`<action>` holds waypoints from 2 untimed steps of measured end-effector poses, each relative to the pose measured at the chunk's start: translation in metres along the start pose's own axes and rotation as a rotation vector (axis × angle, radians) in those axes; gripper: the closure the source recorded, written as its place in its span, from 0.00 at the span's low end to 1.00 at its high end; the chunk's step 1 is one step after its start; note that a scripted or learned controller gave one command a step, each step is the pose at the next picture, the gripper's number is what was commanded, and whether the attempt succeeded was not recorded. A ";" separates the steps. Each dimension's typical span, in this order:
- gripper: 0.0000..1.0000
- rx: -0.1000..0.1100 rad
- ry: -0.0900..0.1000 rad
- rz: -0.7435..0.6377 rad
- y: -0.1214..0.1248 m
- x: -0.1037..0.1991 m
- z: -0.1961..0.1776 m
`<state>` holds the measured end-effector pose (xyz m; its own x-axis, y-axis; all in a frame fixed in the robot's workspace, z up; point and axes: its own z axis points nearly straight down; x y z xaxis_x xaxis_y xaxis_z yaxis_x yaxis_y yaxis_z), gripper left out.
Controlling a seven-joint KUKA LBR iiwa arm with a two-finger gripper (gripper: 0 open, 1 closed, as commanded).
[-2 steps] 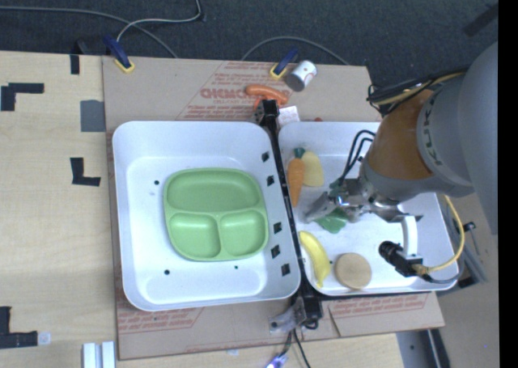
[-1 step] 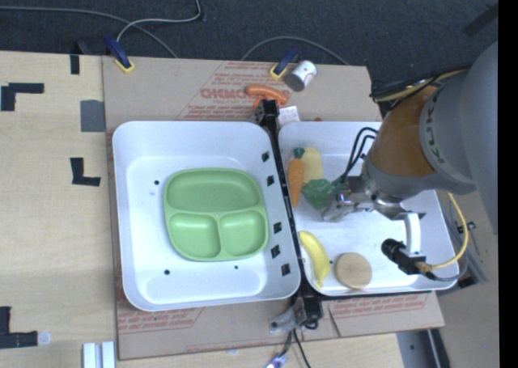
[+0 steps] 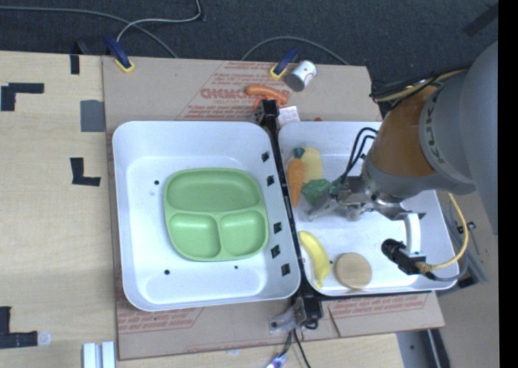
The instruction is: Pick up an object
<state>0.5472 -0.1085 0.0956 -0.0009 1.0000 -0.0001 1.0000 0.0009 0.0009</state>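
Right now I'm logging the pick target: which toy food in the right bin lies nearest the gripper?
The green leafy toy vegetable, just off the gripper. The orange carrot, yellow banana and round tan cookie lie farther away.

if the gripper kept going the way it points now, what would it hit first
Probably the green toy: the gripper points toward the bin divider and its tip is already at or beside that toy. Beyond it lies the toy carrot. Depth is unclear from above.
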 end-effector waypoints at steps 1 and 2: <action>0.00 -0.003 -0.004 0.001 0.053 0.009 0.009; 1.00 -0.002 -0.003 0.000 0.053 0.010 0.000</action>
